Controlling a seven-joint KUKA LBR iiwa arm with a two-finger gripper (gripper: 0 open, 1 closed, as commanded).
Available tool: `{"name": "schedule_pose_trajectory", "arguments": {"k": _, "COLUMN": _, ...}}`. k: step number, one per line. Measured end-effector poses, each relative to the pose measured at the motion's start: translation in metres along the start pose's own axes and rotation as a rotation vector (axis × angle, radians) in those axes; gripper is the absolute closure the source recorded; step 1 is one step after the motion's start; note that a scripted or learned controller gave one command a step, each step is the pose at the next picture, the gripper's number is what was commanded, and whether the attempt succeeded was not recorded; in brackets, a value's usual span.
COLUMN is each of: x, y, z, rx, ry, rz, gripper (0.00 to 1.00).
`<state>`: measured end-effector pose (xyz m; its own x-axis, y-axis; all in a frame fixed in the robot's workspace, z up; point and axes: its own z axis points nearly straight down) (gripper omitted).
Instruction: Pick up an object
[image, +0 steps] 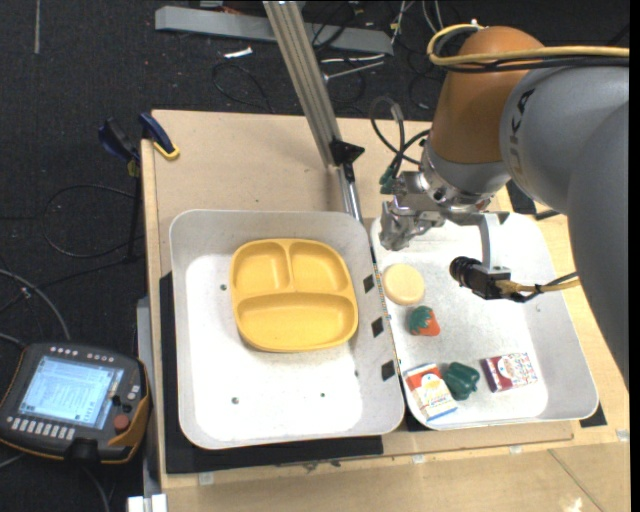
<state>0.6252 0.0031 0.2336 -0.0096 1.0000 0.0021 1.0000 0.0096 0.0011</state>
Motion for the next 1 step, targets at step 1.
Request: {"name": "schedule_pose_trajectory", "arguments": {"k": 1, "x": 0.0552, "y": -0.0121, "z": 0.0087, "rx": 0.003, "ry": 0.0, "rz": 0.001, "gripper": 1.0}}
